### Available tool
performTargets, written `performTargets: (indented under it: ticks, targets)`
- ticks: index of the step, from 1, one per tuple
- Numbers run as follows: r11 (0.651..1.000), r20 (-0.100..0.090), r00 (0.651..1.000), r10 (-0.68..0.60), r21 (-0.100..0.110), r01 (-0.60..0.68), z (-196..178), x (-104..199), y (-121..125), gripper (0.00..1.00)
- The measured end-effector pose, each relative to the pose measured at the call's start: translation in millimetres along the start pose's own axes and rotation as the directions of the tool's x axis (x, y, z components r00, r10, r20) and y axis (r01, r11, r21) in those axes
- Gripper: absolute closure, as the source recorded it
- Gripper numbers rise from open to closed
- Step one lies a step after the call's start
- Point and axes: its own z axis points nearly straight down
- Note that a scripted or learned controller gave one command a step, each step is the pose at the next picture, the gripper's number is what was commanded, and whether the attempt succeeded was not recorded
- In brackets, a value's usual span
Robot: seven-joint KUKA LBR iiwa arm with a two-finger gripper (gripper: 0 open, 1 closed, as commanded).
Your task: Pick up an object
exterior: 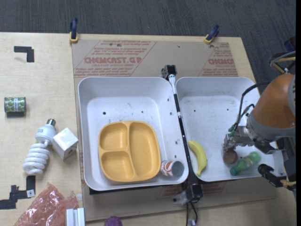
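Gripper [231, 144], metal, state of claw cannot be told, above brown round object [230, 157]; curved yellow banana [198, 156] left; green plastic bottle [245, 164] right.

left bin [89, 126]: divided plate [129, 150] at centre-front, small cup [171, 168] on its side just right of it in the front right corner | right bin [211, 91]: banana [199, 157] front left, round object [230, 157] and bottle [245, 164] front right, gripper [233, 140] above them | bench left of bins: can [14, 105], light bulb [38, 147], box [65, 143]
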Motion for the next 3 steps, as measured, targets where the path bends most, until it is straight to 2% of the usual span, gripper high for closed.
performTargets:
  ticks: [1,2,3]
  targets:
    - [1.000,-0.001,1.000,-0.001,-0.001,0.001,0.0,31.9,-17.9,0.00]
    - [1.000,0.001,1.000,-0.002,-0.001,0.002,-0.1,9.6,47.6,0.00]
    - [1.000,0.002,1.000,-0.001,-0.003,0.001,-10.1,8.9,48.3,1.00]
